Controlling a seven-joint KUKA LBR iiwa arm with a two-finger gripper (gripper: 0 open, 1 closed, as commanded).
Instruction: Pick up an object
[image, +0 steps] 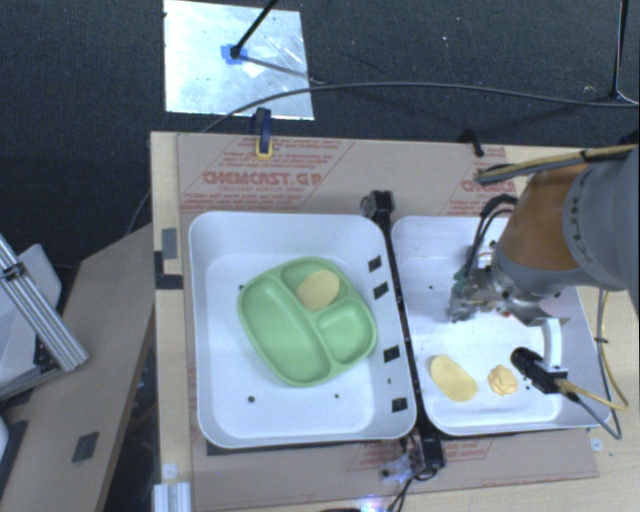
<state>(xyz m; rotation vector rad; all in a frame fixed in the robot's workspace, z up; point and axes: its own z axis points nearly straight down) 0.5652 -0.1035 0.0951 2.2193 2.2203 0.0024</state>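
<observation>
Seen from the overhead camera, a brown board (300, 165) under the two bins carried red lettering reading "CHEMCAST GP", with part of the same print showing at its far right corner. The left bin (215, 300) held a green divided plate (300, 335), and a pale yellow piece (319, 289) sat in the plate's upper compartment. In the right bin (430, 260), a flat yellow oval piece (453, 379) lay near the front wall, its long axis running from upper left to lower right. Just beside it to the right rested a smaller, lumpier yellow piece (503, 380), apart from the oval. The grey arm (585, 230) reached in from the right, its gripper (462, 298) low over the right bin's floor, above both pieces and apart from them. Whether the pincer was released or clenched could not be told.
</observation>
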